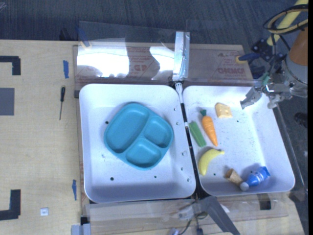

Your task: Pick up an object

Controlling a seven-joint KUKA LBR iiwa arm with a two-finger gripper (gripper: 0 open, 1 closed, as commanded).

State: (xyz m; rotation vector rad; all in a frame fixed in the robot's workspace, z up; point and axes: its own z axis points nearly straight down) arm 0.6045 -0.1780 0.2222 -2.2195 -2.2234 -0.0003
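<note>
Two white bins sat on the bench; we judged the approach step, gripper (pixel 254 98) open and empty above the right bin (pixel 274 151), needing descent onto the nearby cheese wedge (pixel 223 110).

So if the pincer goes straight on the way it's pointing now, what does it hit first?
The pincer points down and to the picture's left, over the right bin's far corner. Going straight on, it would probably meet the yellowish wedge first, though depth is unclear and it might touch the bin floor short of it.
</note>
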